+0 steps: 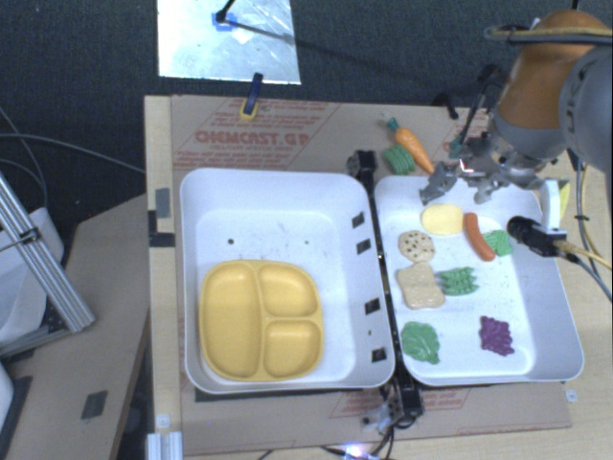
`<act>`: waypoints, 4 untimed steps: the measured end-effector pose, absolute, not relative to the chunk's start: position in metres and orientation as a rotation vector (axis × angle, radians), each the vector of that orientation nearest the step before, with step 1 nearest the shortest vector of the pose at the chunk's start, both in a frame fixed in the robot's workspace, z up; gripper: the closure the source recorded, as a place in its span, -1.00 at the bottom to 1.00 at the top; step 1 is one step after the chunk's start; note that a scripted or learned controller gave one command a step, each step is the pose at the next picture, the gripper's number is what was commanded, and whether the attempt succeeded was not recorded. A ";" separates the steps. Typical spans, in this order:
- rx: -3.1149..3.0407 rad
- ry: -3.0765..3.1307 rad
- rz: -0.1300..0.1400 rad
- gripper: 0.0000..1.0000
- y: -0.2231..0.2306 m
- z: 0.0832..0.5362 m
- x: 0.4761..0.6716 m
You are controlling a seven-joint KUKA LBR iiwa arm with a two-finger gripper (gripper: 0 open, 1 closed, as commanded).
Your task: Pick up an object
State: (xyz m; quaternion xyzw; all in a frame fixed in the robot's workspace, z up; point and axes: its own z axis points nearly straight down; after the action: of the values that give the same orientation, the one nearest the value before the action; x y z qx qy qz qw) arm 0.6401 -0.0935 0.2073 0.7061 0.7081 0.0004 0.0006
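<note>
**Hovering over the right bin's upper edge**

Counting the desk [287, 127]: two white bins, the left bin [206, 199] holding one yellow divided tray [261, 316]. The right bin [551, 314] holds seven toy foods: one yellow disc [442, 219], one cookie [416, 246], one bread slice [420, 286], one orange sausage [473, 235] touching one green piece [498, 242], one green bean bunch [458, 281], one leafy green [420, 341] and one purple grape cluster [495, 334]. One carrot [413, 143] lies beside a green piece [399, 159] on the desk above that bin.

At the upper right of the frame the arm [551, 75] is cut off by the edge. Its tool [464, 182] hangs just above the yellow disc; its fingers are too blurred to read, so I cannot tell their state.
</note>
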 end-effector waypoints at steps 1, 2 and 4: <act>2.228 2.219 -0.006 -1.00 -0.163 0.110 0.607; 2.216 2.220 0.005 1.00 -0.159 0.126 0.611; 2.209 2.209 0.010 -1.00 -0.158 0.097 0.536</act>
State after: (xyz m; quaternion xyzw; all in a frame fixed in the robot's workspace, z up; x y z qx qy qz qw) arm 0.5361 -0.1584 0.0966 0.7072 0.7070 0.0031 0.0088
